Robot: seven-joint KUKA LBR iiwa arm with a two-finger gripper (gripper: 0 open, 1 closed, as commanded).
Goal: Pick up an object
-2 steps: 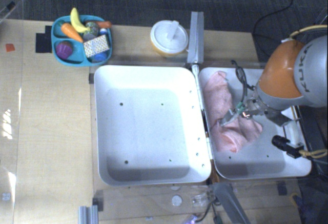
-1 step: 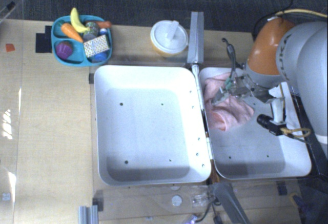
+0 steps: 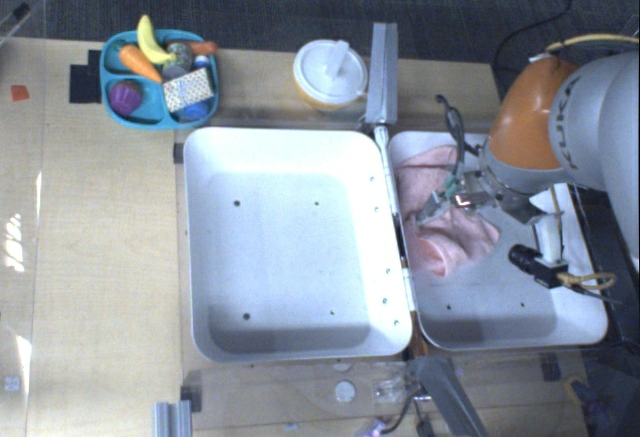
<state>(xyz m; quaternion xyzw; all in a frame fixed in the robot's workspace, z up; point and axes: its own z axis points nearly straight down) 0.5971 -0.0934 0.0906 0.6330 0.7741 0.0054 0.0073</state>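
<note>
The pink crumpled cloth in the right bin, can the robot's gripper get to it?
Probably yes. The gripper hangs right over the pink crumpled cloth in the right white bin, and nothing lies on top of the cloth or between them.

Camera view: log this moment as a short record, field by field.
arm: reaches in from the view's right, over the right bin
gripper: down at the pink cloth
pink cloth: crumpled, in the right bin's far half
left bin: white, bare floor showing
blue tray: on the bench beyond the left bin, holds toy foods
lidded cup: beyond the bins, near the divider
</note>
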